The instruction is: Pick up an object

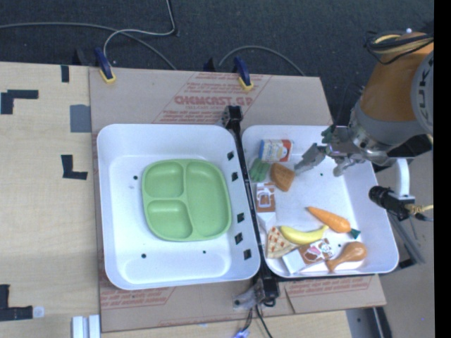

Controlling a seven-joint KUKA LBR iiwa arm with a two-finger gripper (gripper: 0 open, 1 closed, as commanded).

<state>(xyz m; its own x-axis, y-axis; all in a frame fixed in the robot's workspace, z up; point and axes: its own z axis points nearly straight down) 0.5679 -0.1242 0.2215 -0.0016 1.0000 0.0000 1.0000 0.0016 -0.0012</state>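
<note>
Claw (pixel 325 159) hangs open and empty over the right bin (pixel 384 220); lower squarely astride one toy (the carrot (pixel 328 219) lies clear).

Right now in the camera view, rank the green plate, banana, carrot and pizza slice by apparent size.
1. green plate, by far the largest.
2. banana and carrot: too alike to rank.
3. pizza slice, smallest.
</note>
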